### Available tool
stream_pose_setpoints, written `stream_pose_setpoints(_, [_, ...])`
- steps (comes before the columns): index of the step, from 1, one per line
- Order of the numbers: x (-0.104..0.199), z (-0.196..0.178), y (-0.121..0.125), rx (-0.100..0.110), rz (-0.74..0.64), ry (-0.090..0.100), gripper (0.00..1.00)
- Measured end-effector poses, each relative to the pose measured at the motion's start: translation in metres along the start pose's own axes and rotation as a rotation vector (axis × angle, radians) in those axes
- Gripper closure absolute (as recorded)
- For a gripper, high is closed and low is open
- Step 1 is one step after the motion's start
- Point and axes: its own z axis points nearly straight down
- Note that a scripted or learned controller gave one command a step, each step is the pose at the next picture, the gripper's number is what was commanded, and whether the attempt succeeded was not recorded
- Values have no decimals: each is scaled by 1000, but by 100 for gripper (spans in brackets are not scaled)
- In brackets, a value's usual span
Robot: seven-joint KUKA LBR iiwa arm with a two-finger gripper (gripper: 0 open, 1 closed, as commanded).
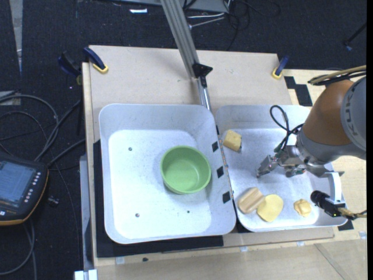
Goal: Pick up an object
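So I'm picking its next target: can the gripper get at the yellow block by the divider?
Probably yes. The gripper hangs in the same right bin as the block, which lies apart from the other pieces with bare floor between.

Green bowl (186, 169); white, dark-speckled bins (122, 133); yellow pieces (270, 207); tan bench (145, 74); orange-banded grey arm (332, 121).

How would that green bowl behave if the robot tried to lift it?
The green bowl looks like thin plastic, so probably light and stiff. Its rounded, smooth rim may slip from narrow fingers. Sitting upright on the left bin, it would likely slide rather than tip if nudged.
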Motion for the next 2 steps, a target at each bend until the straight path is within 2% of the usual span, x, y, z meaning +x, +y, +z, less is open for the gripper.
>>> stream_pose_setpoints(1, [0,-12,1,-3,0,-1,100])
stream_pose_setpoints(2, [2,-56,7,-6,-1,-1,100])
